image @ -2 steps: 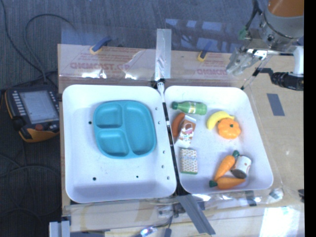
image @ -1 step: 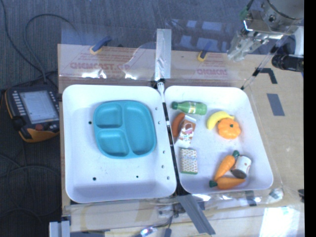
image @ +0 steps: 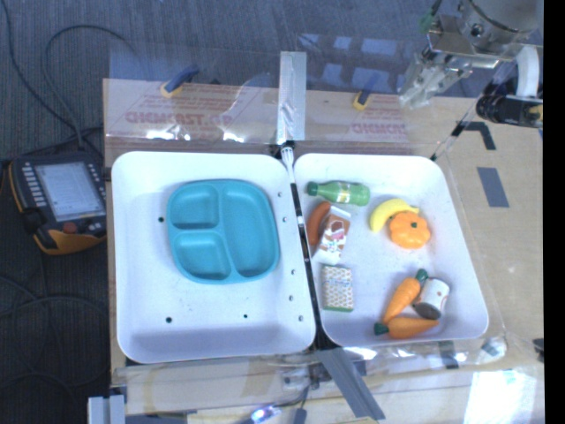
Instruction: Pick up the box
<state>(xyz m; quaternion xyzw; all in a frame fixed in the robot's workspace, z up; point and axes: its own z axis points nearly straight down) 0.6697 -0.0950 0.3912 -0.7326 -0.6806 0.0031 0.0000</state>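
The box [image: 337, 287] is small and flat with a greenish patterned face. It lies in the right bin [image: 459, 237], near that bin's left wall and towards the front. My gripper [image: 425, 81] hangs high beyond the right bin's back edge, far from the box. Its fingers [image: 413, 83] stand apart with nothing between them.
Just behind the box lie a white-and-red carton [image: 334, 237] and an orange-red sausage shape [image: 316, 223]. The right bin also holds a green bottle [image: 340, 193], a banana [image: 389, 211], an orange [image: 409, 230], two carrots [image: 403, 297] and a can [image: 433, 298]. A blue divided plate [image: 221, 230] sits in the left bin.
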